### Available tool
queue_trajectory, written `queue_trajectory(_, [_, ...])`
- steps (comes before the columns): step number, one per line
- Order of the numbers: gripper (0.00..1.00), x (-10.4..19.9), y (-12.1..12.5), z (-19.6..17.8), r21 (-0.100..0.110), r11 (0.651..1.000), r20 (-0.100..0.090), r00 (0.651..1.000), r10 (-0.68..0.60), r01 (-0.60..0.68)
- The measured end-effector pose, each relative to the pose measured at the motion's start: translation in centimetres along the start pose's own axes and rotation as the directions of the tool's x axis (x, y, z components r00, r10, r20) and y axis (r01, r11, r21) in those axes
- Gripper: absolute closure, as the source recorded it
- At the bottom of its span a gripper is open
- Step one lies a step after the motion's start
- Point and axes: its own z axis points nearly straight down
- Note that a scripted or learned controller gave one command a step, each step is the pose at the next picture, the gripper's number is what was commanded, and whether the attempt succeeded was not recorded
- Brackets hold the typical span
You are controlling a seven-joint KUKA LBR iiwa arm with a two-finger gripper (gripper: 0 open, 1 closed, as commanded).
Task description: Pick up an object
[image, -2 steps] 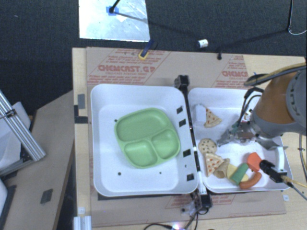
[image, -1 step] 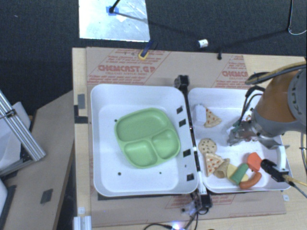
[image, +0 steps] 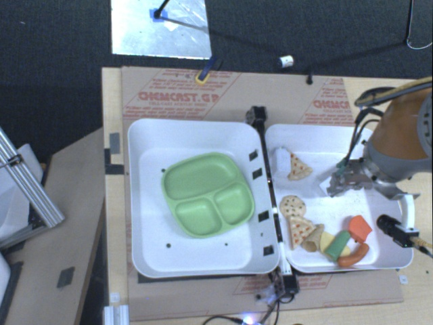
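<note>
camera view, from above at a slant. two shallow white bins are seen side by side on the desk, which is covered by printed cardboard. the left bin holds a green divided plate with three compartments, lying flat near the bin's middle. the right bin holds small toy food pieces: a pizza slice near the upper left, touching a pale, washed-out object that is hard to identify against the white floor; a round cracker-like piece just beside the divider; a second pizza slice below it; and, along the lower wall, a clustered group of a tan cone-like piece, a yellow block, a green piece, an orange block and a red sausage-like piece, packed so closely that their contacts cannot be separated. the arm, grey with an orange band, is cut off by the right edge. the jaws are lowered over the bin's right half, above bare floor, apart from the food pieces; they are small and dark, and whether released or clenched cannot be told. nothing is seen between them.
</note>
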Motion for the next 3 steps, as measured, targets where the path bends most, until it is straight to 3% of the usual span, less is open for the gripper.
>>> queue_trajectory(1, [1.0, -0.9, 0.0, -6.0, -0.002, 1.0, 0.001, 1.0, 0.001, -0.001])
queue_trajectory(2, [1.0, -1.0, 0.1, -8.7, 0.001, 1.0, 0.0, 1.0, 0.0, 0.0])
queue_trajectory(3, [1.0, 3.5, 2.8, -9.7, 0.0, 1.0, -0.002, 1.0, -0.006, 0.006])
